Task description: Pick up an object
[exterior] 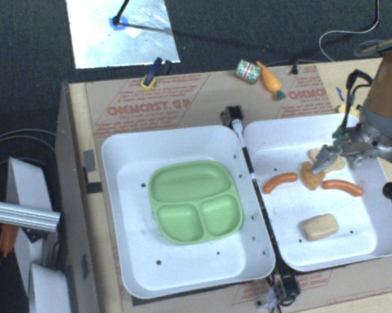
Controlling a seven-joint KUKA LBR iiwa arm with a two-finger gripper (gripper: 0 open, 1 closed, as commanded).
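The right bin holds several toy foods. An orange sausage lies near its left wall. A second orange-red sausage lies further right. A tan bread piece sits toward the front. My gripper reaches in from the right and hangs low over a small orange piece, with a pale beige item partly hidden behind it. Nothing is visibly lifted.
The left bin carries a green divided plate. Behind the bins on the cardboard lie a small can, a toy carrot and a yellow-blue clip. Cables run along the right side.
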